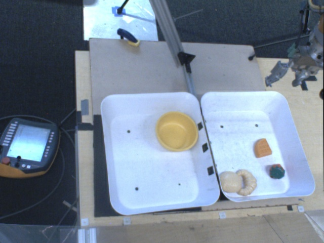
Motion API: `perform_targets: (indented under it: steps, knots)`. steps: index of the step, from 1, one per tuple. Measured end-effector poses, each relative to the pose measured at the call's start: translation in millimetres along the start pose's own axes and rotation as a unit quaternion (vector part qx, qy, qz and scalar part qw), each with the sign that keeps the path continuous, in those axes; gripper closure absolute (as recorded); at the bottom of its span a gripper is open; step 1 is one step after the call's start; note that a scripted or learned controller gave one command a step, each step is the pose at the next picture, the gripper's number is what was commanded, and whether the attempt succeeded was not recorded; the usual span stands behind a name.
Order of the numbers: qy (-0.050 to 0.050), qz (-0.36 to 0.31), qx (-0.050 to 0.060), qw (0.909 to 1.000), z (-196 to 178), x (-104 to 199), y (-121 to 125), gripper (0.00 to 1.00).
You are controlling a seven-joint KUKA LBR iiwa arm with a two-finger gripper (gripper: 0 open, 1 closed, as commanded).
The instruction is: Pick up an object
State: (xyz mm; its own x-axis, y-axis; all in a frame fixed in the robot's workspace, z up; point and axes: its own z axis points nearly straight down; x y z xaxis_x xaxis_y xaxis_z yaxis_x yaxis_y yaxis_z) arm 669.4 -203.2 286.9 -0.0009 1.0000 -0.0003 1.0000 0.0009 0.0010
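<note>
Your candidate objects sit in right bin: orange wedge-shaped block near right wall, long axis roughly vertical in view; dark green lump just below it, apart; cream croissant-like toy at front-left corner, curved, long axis across bin. Left bin holds yellow bowl, upright, near shared wall. Bins rest on pale wooden bench over dark carpet. Teach pendant on floor at left. Gripper hovers beyond right bin's far corner, nothing between fingers, jaws apparently spread.
</note>
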Motion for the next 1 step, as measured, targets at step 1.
perform_targets:
  steps: [1]
  knots:
    - [0.001, 0.0, 0.002, 1.0, 58.4, 7.4, -4.1, 0.0]
